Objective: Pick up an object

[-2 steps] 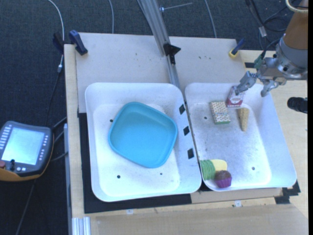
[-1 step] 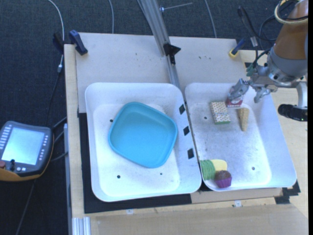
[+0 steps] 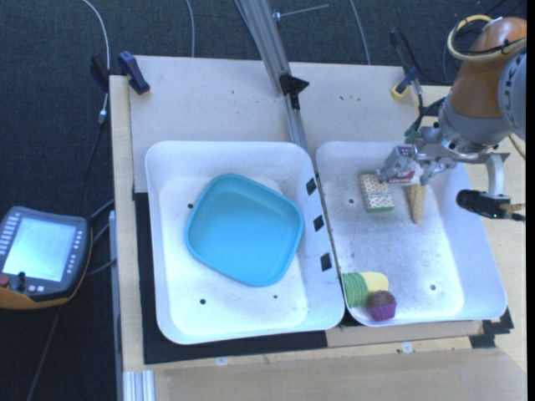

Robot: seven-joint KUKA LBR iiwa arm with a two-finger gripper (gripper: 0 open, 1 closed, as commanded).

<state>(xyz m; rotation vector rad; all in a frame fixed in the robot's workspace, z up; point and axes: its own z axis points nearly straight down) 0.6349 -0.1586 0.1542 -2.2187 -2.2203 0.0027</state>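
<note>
Gripper (image 3: 407, 170) hovers low over the right bin (image 3: 468, 249), between the sponge block (image 3: 377, 192) and the cone (image 3: 415, 203); finger spread can't be judged. Sponge block looks light, soft, squashy; best pinched across its short sides.

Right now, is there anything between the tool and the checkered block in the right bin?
Nothing visible stands between them. The tool hangs right beside the checkered block, at its upper right, and the cone lies off to the side.
</note>
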